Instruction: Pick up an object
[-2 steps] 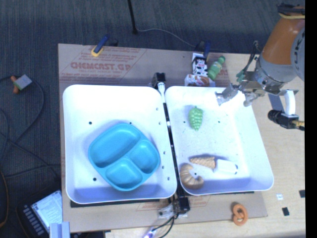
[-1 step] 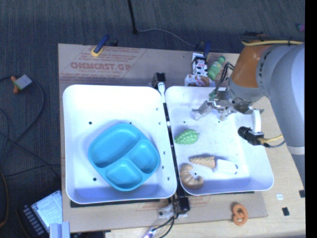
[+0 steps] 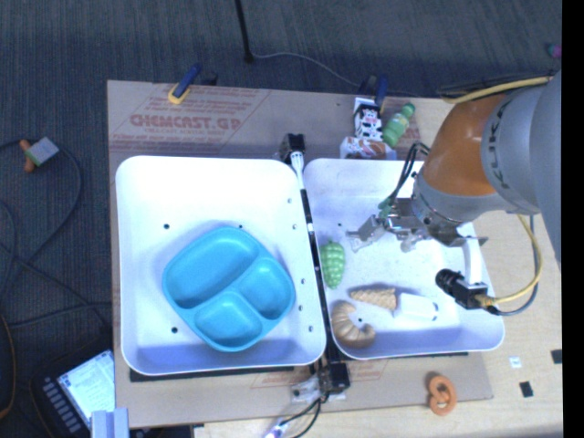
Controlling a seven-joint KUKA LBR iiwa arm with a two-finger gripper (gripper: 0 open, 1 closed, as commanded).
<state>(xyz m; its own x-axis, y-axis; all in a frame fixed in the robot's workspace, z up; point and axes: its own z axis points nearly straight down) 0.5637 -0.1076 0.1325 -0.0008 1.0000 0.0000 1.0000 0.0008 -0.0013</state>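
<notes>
In the right bin (image 3: 474,340), my gripper (image 3: 387,234) hovers over the bare white floor near the middle, open, with nothing between its fingers (image 3: 363,233). A green bumpy toy (image 3: 333,263) lies against the bin's left wall, just below and left of the gripper. An ice-cream cone (image 3: 373,297) and a white piece (image 3: 417,310) lie nearer the front. A brown croissant-like toy (image 3: 351,326) sits in the front left corner.
The left bin (image 3: 146,185) holds a blue divided plate (image 3: 229,286). A black connector with a yellow cable (image 3: 459,286) hangs off the arm over the right bin's right side. Small toys (image 3: 377,129) sit behind the bins; a pretzel (image 3: 442,392) lies on the bench in front.
</notes>
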